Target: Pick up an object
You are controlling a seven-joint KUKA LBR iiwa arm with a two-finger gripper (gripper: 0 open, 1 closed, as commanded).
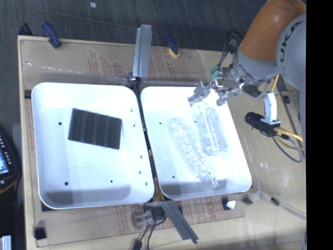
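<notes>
Approach is the step I read: my tool [209, 94] hangs with fingers spread wide, holding nothing, over the right bin's [239, 184] far edge. Two clear bottles [200, 142] lie below; next I'd descend and close on one.

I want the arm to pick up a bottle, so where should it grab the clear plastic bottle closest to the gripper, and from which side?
Probably across the mid-body of the clear bottle, coming straight down from above. It lies flat in the right bin, so its long sides face up. The gripper hangs near its upper end. Its other side lies close to a second bottle.
</notes>
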